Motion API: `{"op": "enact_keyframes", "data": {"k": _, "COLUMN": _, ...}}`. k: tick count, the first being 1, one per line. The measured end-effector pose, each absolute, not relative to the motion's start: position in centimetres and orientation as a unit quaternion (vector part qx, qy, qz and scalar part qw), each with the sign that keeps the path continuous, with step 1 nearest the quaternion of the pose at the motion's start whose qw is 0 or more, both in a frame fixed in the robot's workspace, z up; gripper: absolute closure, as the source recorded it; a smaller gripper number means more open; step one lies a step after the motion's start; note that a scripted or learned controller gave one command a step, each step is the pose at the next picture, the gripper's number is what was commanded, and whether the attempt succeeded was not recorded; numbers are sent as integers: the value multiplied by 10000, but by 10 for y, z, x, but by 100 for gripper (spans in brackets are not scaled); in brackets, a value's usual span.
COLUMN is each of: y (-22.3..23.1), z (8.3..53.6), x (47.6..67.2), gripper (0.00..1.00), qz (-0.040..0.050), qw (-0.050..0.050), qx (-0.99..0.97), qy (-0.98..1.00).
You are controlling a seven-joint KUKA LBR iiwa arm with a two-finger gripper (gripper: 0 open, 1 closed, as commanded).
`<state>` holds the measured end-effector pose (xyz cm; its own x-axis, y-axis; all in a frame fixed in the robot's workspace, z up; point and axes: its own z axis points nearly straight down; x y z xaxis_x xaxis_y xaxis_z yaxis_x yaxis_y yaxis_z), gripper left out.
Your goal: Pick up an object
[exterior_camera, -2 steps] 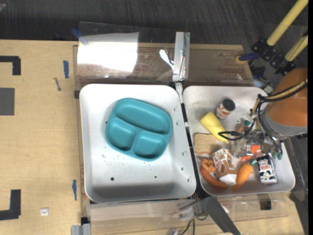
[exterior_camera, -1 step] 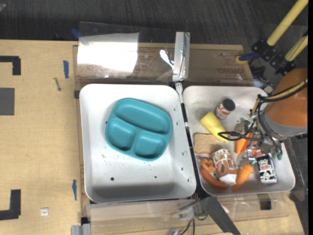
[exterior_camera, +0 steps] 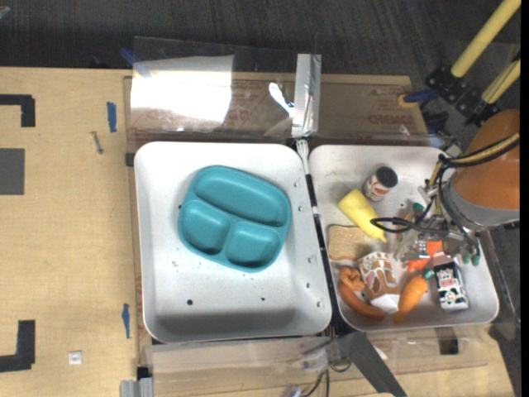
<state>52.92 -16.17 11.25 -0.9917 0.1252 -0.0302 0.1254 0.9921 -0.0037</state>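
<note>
- The gripper [exterior_camera: 423,242] is lowered into the right bin [exterior_camera: 488,304], among a tangle of cables and fittings. Whether it is open or closed cannot be told, and no object is seen in its grasp.
- Above it sits the arm's orange band [exterior_camera: 500,168], with the grey wrist just beneath.
- Just below the gripper lie an orange carrot-like item [exterior_camera: 411,296] and a small white carton with black markings [exterior_camera: 450,289].
- Below and to its left rests a white-and-brown packet [exterior_camera: 380,273], with an orange sausage-shaped piece [exterior_camera: 354,292] beside it.
- To its left sits a tan slice resembling bread [exterior_camera: 347,241]; a yellow block [exterior_camera: 361,212] lies up-left of the gripper.
- A small round can [exterior_camera: 382,181] stands above the yellow block.
- Well to the left, in the left bin [exterior_camera: 165,296], sits a teal divided tray [exterior_camera: 234,217].
</note>
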Motion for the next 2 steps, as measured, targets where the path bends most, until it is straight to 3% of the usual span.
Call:
{"op": "enact_keyframes", "data": {"k": 1, "y": -161, "z": 112, "x": 529, "gripper": 0, "qz": -25, "qw": 144, "qx": 626, "qy": 9979}}
{"op": "enact_keyframes", "data": {"k": 2, "y": -171, "z": 89, "x": 528, "gripper": 0, "qz": 6, "qw": 48, "qx": 915, "qy": 9958}}
